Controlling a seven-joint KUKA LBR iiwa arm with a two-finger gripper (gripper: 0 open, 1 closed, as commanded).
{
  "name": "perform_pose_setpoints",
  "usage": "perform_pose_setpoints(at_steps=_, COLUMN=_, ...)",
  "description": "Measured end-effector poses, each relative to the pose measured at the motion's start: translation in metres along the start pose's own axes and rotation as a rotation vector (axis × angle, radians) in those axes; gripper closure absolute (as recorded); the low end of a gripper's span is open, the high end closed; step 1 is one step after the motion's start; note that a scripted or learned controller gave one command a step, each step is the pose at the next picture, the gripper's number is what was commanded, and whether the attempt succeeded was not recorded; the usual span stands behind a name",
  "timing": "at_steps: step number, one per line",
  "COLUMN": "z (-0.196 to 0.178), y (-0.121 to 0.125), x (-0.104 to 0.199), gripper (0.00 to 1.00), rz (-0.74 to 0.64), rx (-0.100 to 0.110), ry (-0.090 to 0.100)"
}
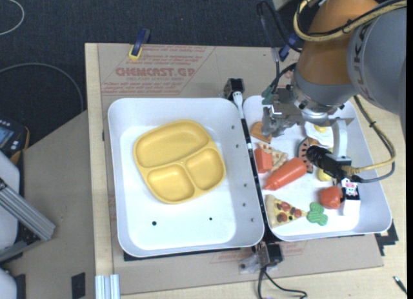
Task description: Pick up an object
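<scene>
Jaws (279, 122) low in right bin (377, 208), upper part of frame; you cannot tell opening or hold. Carrot (286, 172) just below, centre-right, beside pizza slice (284, 210). Yellow tray (179, 161) sits in left bin (122, 181).

The grey KUKA arm (381, 39) enters from the upper right of the camera view, its thick grey link filling that corner. Below it sits the rounded orange band (329, 33) above the wrist, with yellow and black cables looping over its top. The grey wrist section (319, 94) beneath the band points steeply downward. At its end hangs the metal two-finger gripper (276, 123), held low and slightly left of the wrist; its fingers are too dark and cluttered to read.
</scene>
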State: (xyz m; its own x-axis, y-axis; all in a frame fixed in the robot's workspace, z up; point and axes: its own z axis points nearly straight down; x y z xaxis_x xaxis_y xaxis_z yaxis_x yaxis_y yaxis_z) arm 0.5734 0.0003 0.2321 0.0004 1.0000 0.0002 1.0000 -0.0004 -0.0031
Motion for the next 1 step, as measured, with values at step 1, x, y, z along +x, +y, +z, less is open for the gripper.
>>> perform_pose_setpoints(at_steps=1, z=0.0168, y=0.0096, x=-0.0055, gripper=1.00, rz=0.001, rx=0.001, ry=0.000)
